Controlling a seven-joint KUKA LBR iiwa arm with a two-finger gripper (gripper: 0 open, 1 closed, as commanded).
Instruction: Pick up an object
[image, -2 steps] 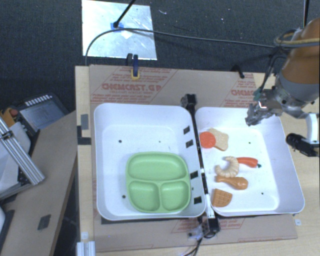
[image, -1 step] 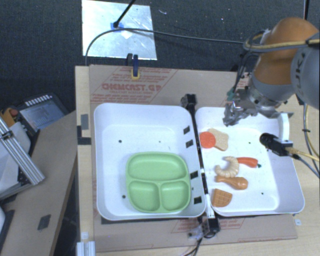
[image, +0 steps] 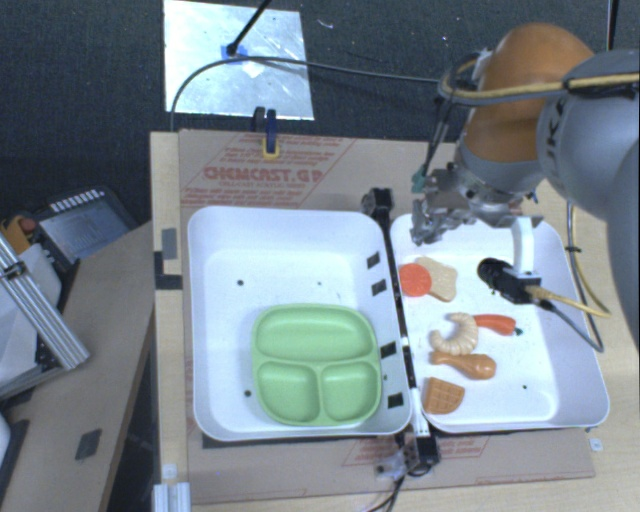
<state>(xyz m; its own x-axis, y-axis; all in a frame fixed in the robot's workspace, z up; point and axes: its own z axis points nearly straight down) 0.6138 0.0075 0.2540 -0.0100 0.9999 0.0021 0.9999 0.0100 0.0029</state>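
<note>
Directly below and just toward you from the two-finger gripper lies a round red tomato slice, flat in the right white bin. Whether that gripper is spread, you cannot tell.

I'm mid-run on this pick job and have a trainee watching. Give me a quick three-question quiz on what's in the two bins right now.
1. True or false: the green divided tray lies in the right bin.
2. Which toy food lies nearest the gripper? A) waffle B) tomato slice C) drumstick
3. Fill in: the shrimp lies directly above the ____ in the picture.

Key
1. False; it lies in the left bin.
2. B; the tomato slice sits just below the gripper, at the right bin's upper left.
3. Drumstick.
</note>
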